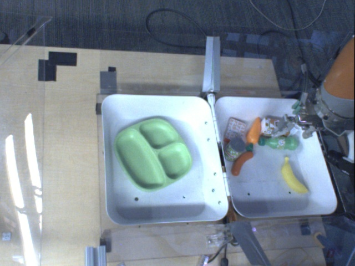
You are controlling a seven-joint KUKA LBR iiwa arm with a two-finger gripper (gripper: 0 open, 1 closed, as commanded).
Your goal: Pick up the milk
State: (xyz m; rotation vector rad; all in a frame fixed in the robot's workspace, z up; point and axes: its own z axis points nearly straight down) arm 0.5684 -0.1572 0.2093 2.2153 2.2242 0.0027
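Grey arm [333, 107] entering from the right, orange band above the wrist, gripper [288, 123] held low

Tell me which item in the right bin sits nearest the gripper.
The milk carton, directly beside the gripper. The green bottle lies just below; the carrot and banana sit farther away.

The two white bins [157, 210] look like smooth moulded plastic with a faint sheen, and the green divided plate [153, 154] in the left one is matt plastic. In the right bin the banana [293, 177], the carrot [254, 130], the green bottle [280, 143] and the red sausage [242, 162] have the smooth, slightly glossy look of toy plastic, while the small carton [235, 127] looks like printed card. The bench [55, 148] is pale wood-grain, the post [211, 65] between the bins brushed metal, and the floor [111, 10] dark rough carpet.
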